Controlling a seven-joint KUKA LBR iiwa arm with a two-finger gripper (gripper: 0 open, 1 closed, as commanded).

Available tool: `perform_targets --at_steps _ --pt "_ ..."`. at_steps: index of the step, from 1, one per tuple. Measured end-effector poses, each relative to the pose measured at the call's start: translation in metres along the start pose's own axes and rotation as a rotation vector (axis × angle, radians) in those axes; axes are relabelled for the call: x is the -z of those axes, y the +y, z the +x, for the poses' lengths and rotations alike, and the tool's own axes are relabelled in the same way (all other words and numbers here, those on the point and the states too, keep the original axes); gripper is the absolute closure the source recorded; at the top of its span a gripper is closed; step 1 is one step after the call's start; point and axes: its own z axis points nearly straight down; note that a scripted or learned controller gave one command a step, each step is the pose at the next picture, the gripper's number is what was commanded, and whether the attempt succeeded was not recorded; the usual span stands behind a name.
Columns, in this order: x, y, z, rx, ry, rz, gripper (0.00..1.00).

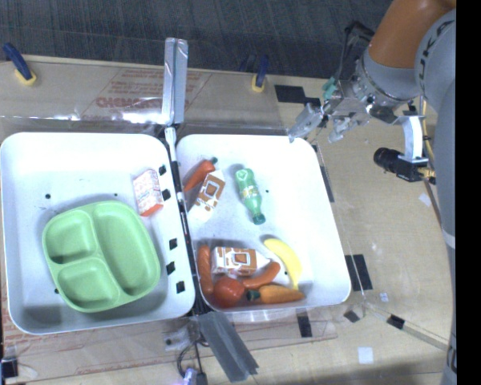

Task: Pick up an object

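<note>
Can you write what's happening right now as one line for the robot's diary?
stage: before pick | hand: above right bin's far right corner, holding nothing | right bin: green bottle, banana | left bin: green tray

Faint red print on the clear sheet (132,91) behind the bins, too blurred to read; carton labels illegible

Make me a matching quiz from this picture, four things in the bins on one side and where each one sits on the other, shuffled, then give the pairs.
Things:
1. green divided tray
2. green bottle
3. banana
4. gripper

Places:
A. right bin, near its middle
B. above the right bin's far right corner
C. left bin, near side
D. right bin, near right part, beside the carrots

Pairs: 1-C, 2-A, 3-D, 4-B
</note>
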Motion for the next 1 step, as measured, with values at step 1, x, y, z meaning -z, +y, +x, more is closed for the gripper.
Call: perform_targets --at_steps 1 --pt "-0.1655 -0.0128 0.0172 -0.098 0.001 0.000 0.00"
